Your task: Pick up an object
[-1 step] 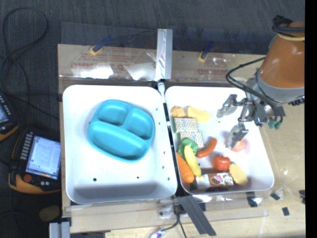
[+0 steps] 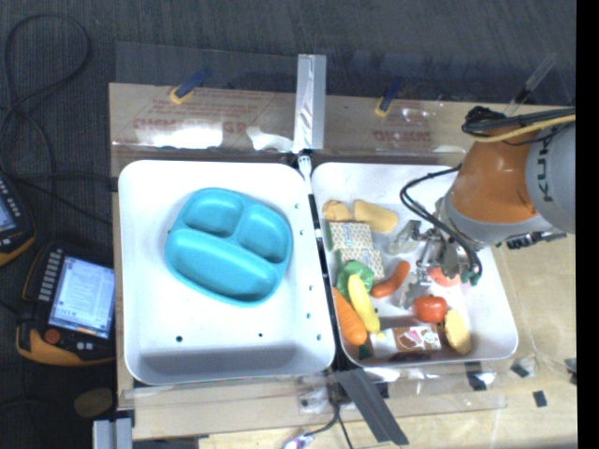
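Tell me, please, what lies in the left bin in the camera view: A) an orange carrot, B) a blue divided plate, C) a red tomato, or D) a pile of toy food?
B: the blue divided plate lies alone in the left bin, while the toy food sits in the right bin.

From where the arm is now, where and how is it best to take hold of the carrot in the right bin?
Grip the carrot across its thick orange middle, coming straight down from above. It lies flat and slanted near the bin's left wall, with a yellow piece close against its right side, so the fingers should close across its narrow width. Likely a tight fit.
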